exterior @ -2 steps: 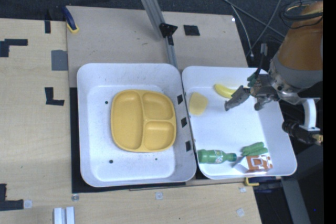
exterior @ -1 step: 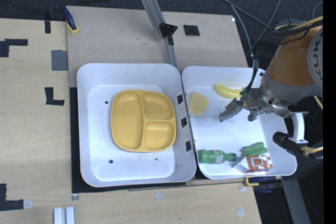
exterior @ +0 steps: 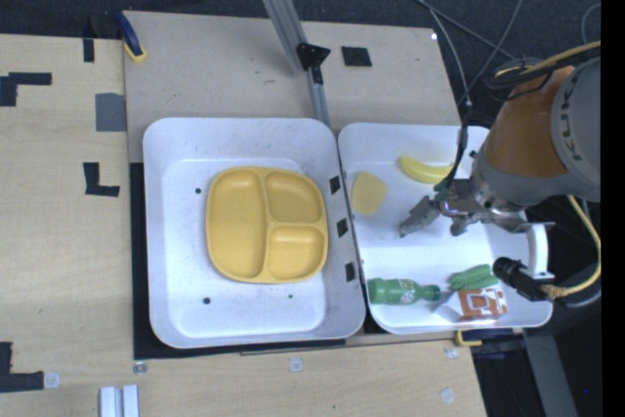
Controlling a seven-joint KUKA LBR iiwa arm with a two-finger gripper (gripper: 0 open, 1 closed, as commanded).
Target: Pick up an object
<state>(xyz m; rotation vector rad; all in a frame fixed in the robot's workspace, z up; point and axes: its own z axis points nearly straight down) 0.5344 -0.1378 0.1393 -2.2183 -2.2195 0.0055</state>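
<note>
Green bottle (exterior: 401, 290) lies near; tool (exterior: 430, 218) spread open above, holding nothing.

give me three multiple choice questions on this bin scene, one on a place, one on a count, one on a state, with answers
1. Where does the yellow three-compartment plastic plate lie?
A. in the left white bin
B. in the right white bin
C. on the wooden bench

2. How many compartments does that plate have?
A. two
B. three
C. five

3. How does the green plastic bottle rest?
A. upright
B. on its side
C. between the gripper's fingers

Answers:
1 A, the plate sits inside the left white bin.
2 B, ridges divide it into one long section and two smaller ones.
3 B, it lies flat near the front wall of the right white bin, apart from the gripper, which hangs above the bin floor beside the pale yellow flat piece.
</note>
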